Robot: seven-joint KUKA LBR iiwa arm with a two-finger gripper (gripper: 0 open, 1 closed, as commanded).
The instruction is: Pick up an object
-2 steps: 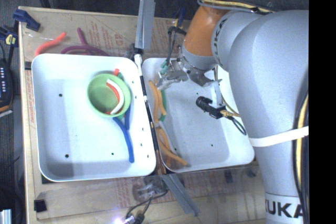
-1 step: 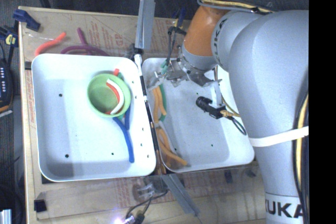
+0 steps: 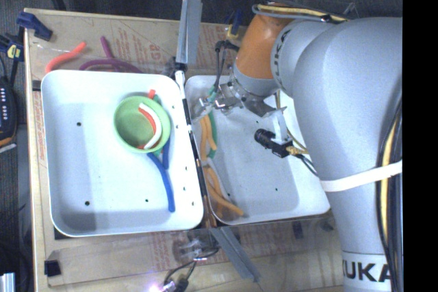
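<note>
Two shallow white bins are seen side by side on a wooden bench (image 3: 123, 246), the left bin (image 3: 68, 167) being the larger in view and the right bin (image 3: 274, 198) partly covered by the grey arm (image 3: 342, 92), which enters from 3 o'clock. An orange band (image 3: 256, 48) is visible above the wrist, at roughly 12 o'clock of the right bin. The gripper (image 3: 209, 104) is placed low over the right bin's far left corner, at about 10 o'clock within that bin, just beside the divider between the two bins; whether its claw is spread or pressed together cannot be told, and nothing can be made out between it. Directly below the gripper, along the right bin's left wall, an orange strip (image 3: 205, 137) and a green strip (image 3: 213, 137) are laid close together, and further orange pieces (image 3: 220, 198) are gathered toward 7 o'clock of the same bin. In the left bin, a green bowl-like object (image 3: 133, 123) with a white and red piece (image 3: 149, 118) inside it is found a little right of centre, toward 2 o'clock, and a blue handled item (image 3: 164, 178) runs from beneath it toward 5 o'clock. Outside the bins, at 11 o'clock of the bench, an orange piece (image 3: 65, 57) and a purple tube (image 3: 109, 63) are lying on the wood.
</note>
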